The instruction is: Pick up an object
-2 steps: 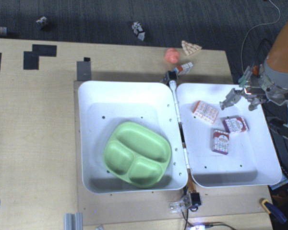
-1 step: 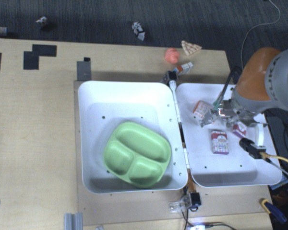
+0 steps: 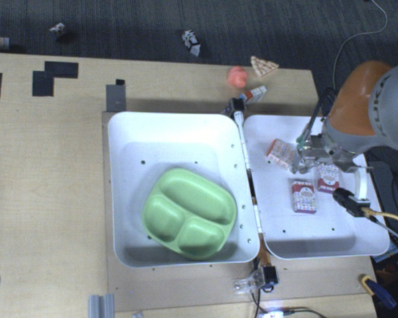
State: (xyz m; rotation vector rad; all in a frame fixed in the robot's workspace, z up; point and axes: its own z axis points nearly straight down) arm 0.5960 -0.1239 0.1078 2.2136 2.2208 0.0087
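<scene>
Small red-and-white printed packet (image 3: 304,197) was lying flat on the floor of the right-hand shallow white bin (image 3: 338,244), long axis running roughly up-down in the view, and that looked like the easiest grab to me. The grey two-finger gripper (image 3: 308,159) was sitting low in the same bin, just up-view of that packet, so the packet lay toward the near edge from it. A second, similar red-and-white packet (image 3: 328,177) was just to the right of the first, and a crumpled clear-and-red wrapper (image 3: 279,152) sat just left of the gripper. Honestly couldn't tell how the gripper was set; too small and cluttered there. The green moulded plastic divided tray (image 3: 189,212) filled the left white bin (image 3: 139,134), well apart from the arm.
</scene>
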